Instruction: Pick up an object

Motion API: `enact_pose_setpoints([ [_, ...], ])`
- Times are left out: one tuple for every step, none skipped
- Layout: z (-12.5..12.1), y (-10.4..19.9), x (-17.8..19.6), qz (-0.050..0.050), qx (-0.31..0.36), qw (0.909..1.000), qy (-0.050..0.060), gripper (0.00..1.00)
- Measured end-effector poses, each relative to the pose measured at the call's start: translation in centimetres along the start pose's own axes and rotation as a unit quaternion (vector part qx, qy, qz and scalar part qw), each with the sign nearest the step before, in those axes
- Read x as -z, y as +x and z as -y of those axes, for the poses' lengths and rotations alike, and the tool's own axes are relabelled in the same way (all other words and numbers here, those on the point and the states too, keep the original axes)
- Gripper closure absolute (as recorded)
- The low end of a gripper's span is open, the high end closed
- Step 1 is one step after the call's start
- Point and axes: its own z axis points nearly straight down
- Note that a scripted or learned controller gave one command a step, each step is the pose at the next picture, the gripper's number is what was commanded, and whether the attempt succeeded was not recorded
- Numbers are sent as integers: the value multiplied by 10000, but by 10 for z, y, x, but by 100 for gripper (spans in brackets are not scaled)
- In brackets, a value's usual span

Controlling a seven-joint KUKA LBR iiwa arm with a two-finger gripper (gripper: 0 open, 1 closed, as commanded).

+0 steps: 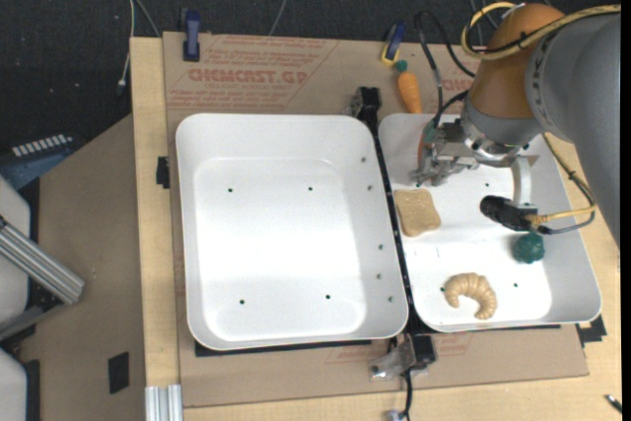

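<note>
My gripper (427,171) hangs over the far left part of the right bin (562,306), pointing down. Just in front of it a tan slice of toast (416,212) lies flat against the bin's left wall. A beige croissant (471,294) rests near the bin's front edge. A small teal ball (528,248) sits toward the bin's right side. I see nothing held in the gripper.
The left bin (192,212) stands beside the right one, their walls touching. An orange carrot (408,92) lies on the cardboard behind the right bin, outside it. Blue clamps (190,35) hold the cardboard's far edge. The arm's grey bulk covers the right bin's far right corner.
</note>
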Motion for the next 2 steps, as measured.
enact_pose_setpoints([
  [0,0,-1,-1,-1,10000,5,0],
  [-4,-5,-11,0,2,10000,12,0],
])
